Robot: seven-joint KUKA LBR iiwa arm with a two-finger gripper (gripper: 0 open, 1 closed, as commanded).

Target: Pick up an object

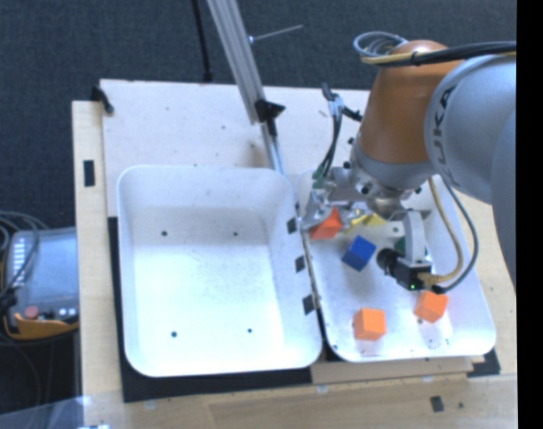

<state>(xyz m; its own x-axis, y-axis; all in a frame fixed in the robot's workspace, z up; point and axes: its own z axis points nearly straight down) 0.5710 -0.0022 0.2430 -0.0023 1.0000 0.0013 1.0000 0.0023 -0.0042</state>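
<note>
The claw [343, 211] hangs low over the right bin [472, 324], near its upper left corner; whether it is apart or together cannot be told. An orange-red block [326, 228] lies just at it, a blue cube [359, 255] just beside. Two orange cubes [370, 323] [430, 307] sit nearer the front rim. The left bin [137, 195] adjoins on the tabletop [164, 105].

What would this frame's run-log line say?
arm: over right bin | gripper: low, at orange block | loose: blue block, two orange blocks | grasp: unconfirmed
</note>
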